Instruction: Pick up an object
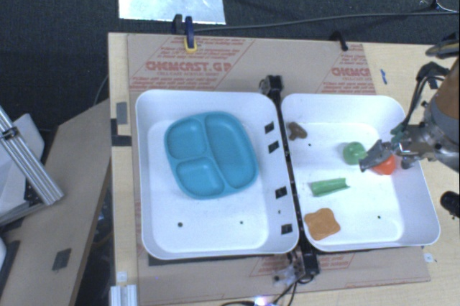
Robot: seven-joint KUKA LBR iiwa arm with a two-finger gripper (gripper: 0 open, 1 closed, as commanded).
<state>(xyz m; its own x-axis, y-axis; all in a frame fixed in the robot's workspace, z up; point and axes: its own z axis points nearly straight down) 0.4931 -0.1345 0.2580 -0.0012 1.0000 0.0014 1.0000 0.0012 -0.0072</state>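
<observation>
Logging what I see on the bench: left bin (154, 225) holds a blue divided plate (210, 154), lying flat. Right bin (417, 225) holds a small brown piece (296, 130) at its far left, a green round object (353, 151) mid-bin, a green elongated piece (329, 187) nearer, and an orange-brown flat piece (321, 223) nearest. Gripper (376, 160) sits low at the right side, just beside the green round object, over an orange-red object (387, 167); I cannot tell its state.
</observation>
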